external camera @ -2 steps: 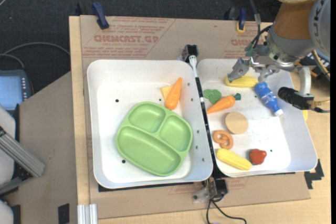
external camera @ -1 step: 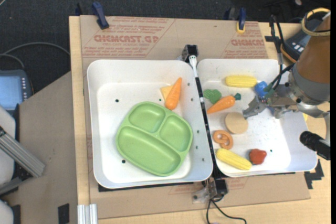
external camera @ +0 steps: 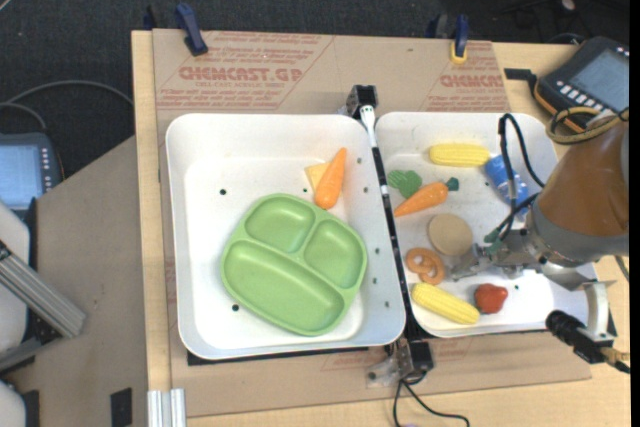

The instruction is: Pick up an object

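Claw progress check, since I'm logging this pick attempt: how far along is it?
Done: the claw is down in the right bin, near the tan round piece and pretzel. In hand: nothing is visibly between its fingers. Left: grasping and lifting an object; the corn cob and tomato lie beside it.

I am seeing open floor along the left bin [external camera: 190, 215]'s near-left edge and back strip; the green tray [external camera: 293, 261] is filling its middle; the right bin [external camera: 420, 130] is crowding me with corn [external camera: 445, 303], pretzel [external camera: 424, 264] and carrot [external camera: 420, 199] lying close together.
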`<state>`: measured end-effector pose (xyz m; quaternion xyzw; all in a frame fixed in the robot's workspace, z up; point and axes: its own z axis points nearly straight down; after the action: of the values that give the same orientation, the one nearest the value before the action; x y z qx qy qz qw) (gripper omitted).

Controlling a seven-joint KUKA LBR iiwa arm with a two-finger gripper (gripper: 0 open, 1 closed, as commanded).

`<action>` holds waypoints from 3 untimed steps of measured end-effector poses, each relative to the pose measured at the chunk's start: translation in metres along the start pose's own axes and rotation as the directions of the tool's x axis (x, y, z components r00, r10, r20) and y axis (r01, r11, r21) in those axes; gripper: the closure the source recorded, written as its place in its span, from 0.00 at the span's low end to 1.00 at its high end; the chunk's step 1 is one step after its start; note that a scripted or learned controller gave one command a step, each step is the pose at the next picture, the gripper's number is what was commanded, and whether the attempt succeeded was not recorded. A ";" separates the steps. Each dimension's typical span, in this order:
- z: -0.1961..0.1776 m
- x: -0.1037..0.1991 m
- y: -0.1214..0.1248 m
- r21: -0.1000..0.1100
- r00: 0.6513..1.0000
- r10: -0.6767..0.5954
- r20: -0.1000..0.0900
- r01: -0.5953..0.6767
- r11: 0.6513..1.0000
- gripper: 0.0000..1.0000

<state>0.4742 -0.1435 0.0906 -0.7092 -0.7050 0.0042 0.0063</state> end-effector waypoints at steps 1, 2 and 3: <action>0.006 -0.011 0.022 -0.017 1.000 -0.006 0.005 0.006 1.000 0.00; -0.103 0.075 0.117 -0.034 1.000 -0.019 0.002 0.019 0.999 0.00; -0.087 0.052 0.100 -0.011 1.000 -0.004 0.003 0.004 1.000 0.00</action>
<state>0.5757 -0.0924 0.1762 -0.7077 -0.7065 0.0012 0.0015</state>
